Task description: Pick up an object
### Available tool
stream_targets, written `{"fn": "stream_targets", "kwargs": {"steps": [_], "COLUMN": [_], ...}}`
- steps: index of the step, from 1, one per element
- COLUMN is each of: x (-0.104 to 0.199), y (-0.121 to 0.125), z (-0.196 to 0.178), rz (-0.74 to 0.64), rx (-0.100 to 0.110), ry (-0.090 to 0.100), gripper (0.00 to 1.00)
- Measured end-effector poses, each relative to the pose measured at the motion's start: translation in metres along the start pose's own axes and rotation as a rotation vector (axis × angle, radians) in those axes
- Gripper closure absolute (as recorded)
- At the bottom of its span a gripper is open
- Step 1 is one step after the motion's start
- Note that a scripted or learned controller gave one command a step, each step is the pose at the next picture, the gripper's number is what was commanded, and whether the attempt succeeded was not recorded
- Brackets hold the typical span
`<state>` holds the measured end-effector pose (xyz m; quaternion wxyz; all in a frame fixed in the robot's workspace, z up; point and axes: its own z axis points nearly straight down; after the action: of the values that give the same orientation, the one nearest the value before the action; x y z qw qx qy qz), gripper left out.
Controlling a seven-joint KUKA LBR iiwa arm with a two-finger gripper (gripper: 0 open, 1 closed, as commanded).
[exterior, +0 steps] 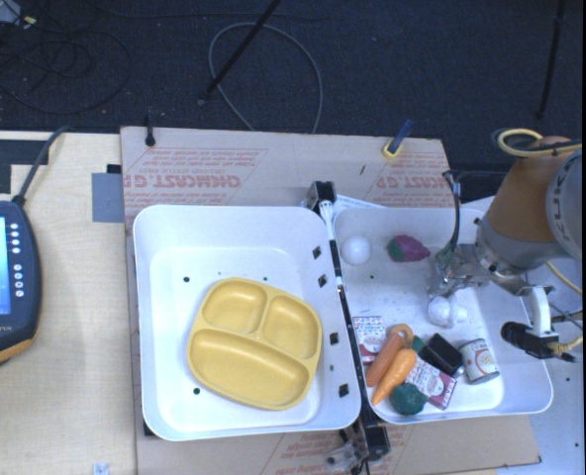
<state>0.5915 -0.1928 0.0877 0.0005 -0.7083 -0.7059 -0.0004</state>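
Observation:
The right bin (519, 400) holds several small objects. A white ball (355, 250) lies at its far left, and a purple and green piece (408, 248) sits beside it. A white lumpy object (441, 312) rests near the middle. My gripper (449, 281) hangs just above and behind this white object, reaching in from the right. Two orange carrots (392, 358), a dark green round piece (407, 399), a black block (439, 352), a small can (480, 360) and printed packets (434, 385) crowd the near part of the bin.
A yellow divided plate (256, 342) lies in the left bin (164, 255). A ridge with black clips (335, 295) separates the bins. A teach pendant (1, 280) rests at the far left of the bench. Cables trail behind the bins.

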Motion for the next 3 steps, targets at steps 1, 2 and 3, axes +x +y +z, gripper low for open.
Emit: {"fn": "stream_targets", "kwargs": {"steps": [1,2,3], "x": [0.0,0.05,0.063], "y": [0.001,0.048,0.052], "z": [0.0,0.002,0.002], "rz": [-0.001,-0.006,-0.005], "rx": [0.0,0.005,0.003], "ry": [-0.003,-0.001,-0.002], "gripper": [0.0,0.0,0.0]}}
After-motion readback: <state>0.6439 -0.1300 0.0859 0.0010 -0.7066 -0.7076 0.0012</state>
